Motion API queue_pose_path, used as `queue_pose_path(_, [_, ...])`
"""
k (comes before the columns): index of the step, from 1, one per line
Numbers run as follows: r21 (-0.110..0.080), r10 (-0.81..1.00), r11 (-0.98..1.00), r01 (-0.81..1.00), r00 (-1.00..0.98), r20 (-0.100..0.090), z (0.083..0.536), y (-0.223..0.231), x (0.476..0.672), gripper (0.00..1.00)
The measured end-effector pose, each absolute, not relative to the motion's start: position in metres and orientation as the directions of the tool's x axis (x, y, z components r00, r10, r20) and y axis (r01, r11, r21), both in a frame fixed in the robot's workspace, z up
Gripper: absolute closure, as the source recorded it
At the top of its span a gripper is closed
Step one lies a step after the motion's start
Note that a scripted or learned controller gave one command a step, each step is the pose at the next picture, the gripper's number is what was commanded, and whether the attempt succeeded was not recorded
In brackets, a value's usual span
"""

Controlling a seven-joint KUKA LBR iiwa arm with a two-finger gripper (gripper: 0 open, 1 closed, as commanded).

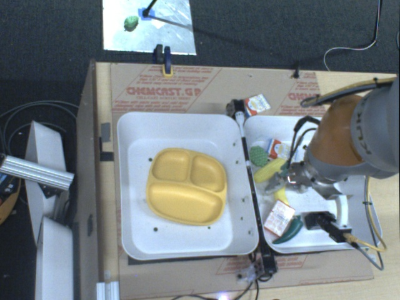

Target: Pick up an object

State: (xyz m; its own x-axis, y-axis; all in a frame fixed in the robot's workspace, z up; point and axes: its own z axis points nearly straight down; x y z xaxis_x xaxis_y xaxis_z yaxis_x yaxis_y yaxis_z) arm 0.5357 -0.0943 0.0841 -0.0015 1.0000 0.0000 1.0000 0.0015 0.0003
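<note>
Bench board (164, 91) reads "CHEMCAST GP" — red print.

One camera looks down at a slant from above the brown cardboard-covered worktop (187, 86). It takes in both shallow white plastic bins (134, 167).

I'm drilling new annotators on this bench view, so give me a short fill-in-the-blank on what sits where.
1. The yellow divided tray lies in the ____ bin as the camera sees it.
2. That tray has ____ compartments.
3. The arm reaches over the ____ bin.
4. The band above the arm's wrist is ____.

Missing words: left; three; right; orange
</note>
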Motion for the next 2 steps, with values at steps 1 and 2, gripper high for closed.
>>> queue_pose_path(1, [0.003, 1.0, 0.002, 1.0, -0.002, 0.0, 0.095, -0.094, 0.537, 1.0])
queue_pose_path(2, [0.004, 1.0, 0.004, 1.0, -0.004, 0.001, 0.185, -0.029, 0.608, 1.0])
